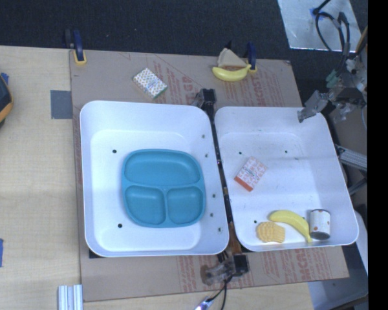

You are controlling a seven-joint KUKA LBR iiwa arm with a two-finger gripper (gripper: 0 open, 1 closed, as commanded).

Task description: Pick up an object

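Arm parked at the right bin's far corner, nothing picked yet

The grey two-finger gripper (pixel 310 110) sits at the far right corner of the shallow white right-hand bin (pixel 323 166), off to the side of every candidate — whether it is open or closed I cannot tell at this size. The pickable things lie loose in that bin, seemingly scattered for grasp attempts: a small red-and-white printed packet (pixel 250 174) near the middle, and along the near edge a yellow plastic banana (pixel 291 223), touching a tan round biscuit-like piece (pixel 270 232) and a small silver can on its side (pixel 319 224). The shallow white left-hand bin (pixel 97 173) holds a blue three-compartment plastic plate (pixel 162 187), lying flat. The packet's print is too small to read — so is the faint reddish lettering on the brown cardboard sheet (pixel 181 82) covering the desk (pixel 26 173).
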